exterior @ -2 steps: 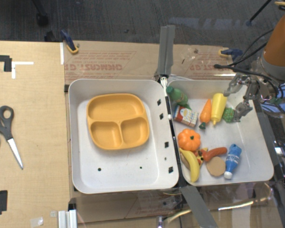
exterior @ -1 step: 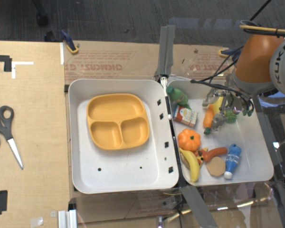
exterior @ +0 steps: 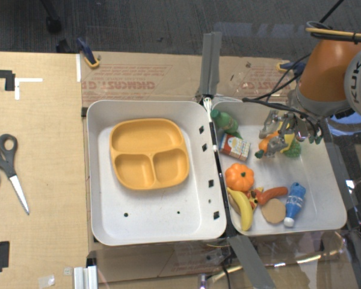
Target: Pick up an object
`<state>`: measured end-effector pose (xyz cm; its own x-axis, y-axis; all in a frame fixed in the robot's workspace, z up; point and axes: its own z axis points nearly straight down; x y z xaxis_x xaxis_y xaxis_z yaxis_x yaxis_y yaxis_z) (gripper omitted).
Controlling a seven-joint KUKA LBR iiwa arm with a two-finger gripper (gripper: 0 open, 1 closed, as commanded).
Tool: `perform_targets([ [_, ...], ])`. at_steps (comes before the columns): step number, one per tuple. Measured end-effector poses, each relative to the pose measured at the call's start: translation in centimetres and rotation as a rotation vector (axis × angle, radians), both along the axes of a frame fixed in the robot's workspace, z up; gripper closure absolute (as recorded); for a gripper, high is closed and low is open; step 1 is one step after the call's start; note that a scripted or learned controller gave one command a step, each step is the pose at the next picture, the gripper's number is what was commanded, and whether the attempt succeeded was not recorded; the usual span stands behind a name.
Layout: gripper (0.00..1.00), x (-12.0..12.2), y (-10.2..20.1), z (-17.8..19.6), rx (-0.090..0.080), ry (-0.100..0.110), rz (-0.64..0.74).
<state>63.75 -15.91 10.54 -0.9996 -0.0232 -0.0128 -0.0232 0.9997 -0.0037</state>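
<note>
My gripper hangs low over the upper part of the right bin, under the orange band of the arm. A small orange piece and a green piece lie right under and beside it, partly hidden by the gripper's metal. Further left in that bin sit a green toy vegetable, a red and white carton and an orange pumpkin. Along the front lie a banana, a red sausage, a tan round cookie and a blue bottle.
The left bin holds a yellow divided plate. A raised divider separates the two bins. Scissors lie on the wooden bench at far left. Cables trail from the arm over the right bin's back edge.
</note>
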Motion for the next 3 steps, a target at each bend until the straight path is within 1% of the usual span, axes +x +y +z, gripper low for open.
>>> perform_targets([
  [1,1.0,2.3,8.3,11.9,0.004,0.006,0.05],
  [2,1.0,2.2,13.8,9.8,0.004,0.01,-0.055],
  [3,1.0,-0.3,16.8,17.0,0.004,0.008,-0.059],
])
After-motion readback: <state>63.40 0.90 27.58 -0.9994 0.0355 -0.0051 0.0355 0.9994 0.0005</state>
